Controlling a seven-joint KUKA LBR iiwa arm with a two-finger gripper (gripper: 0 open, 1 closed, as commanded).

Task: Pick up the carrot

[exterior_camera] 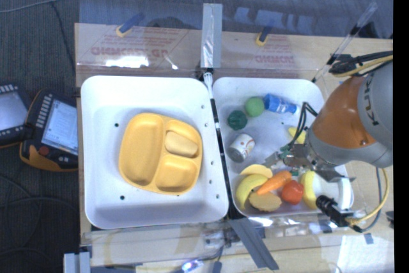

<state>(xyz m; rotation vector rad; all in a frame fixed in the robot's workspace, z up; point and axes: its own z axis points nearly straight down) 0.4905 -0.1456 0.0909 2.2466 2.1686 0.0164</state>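
Grey arm with orange band, black cables.

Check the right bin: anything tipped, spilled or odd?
One thing: the small white cup lies on its side near the bin's left wall. No spill visible. The carrot rests slanted on the banana in the crowded front pile, gripper just above it.

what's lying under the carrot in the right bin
The carrot rests on a banana and a brownish potato, beside a tomato. The bin floor beneath them is covered.
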